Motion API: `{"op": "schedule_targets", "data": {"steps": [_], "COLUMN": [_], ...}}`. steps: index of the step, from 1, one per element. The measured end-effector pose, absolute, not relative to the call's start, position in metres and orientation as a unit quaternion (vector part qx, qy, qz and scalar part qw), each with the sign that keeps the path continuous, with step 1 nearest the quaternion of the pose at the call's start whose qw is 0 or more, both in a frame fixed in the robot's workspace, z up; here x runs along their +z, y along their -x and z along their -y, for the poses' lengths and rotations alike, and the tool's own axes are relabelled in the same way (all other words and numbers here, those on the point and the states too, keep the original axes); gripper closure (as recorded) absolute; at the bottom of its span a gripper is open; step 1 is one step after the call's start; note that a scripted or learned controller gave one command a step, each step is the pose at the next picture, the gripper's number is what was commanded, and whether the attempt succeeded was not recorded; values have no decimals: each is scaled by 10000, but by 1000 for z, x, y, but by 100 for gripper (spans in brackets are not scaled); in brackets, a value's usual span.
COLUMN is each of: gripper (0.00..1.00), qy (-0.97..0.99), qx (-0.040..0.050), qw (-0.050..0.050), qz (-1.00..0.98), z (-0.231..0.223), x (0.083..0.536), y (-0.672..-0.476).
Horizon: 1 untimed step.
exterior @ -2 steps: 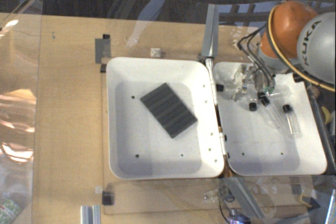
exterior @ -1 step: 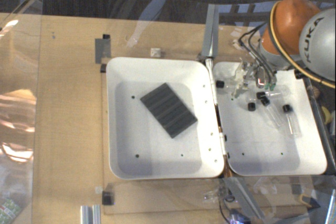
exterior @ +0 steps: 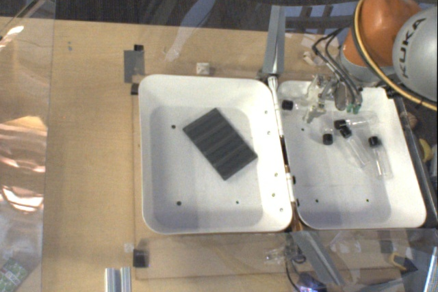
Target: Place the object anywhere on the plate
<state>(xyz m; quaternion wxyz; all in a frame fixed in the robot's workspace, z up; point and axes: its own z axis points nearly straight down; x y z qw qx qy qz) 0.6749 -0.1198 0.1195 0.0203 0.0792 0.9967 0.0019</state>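
Below, we label each part.
Left white bin (exterior: 154,147): dark grey ribbed rectangular plate (exterior: 220,143) lying flat, skewed.
Right white bin (exterior: 383,208): clear plastic tube-like objects with black caps (exterior: 356,137), off the plate.
Grey arm's gripper (exterior: 328,98): over the right bin's far edge; grip state we cannot tell.

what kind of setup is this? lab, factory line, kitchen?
Most likely a robotics lab test bench. A KUKA arm reaches over two white bins fixed to a wooden bench; a dark ribbed plate lies in the left bin, small clear and black parts in the right.
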Motion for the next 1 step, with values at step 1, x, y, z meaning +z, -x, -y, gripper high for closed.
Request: {"op": "schedule_targets", "data": {"steps": [1], "gripper": [0], "qy": [-783], "qx": [28], "qw": [87], "qz": [-9969], "z": [119], "x": [116], "y": [-670]}}
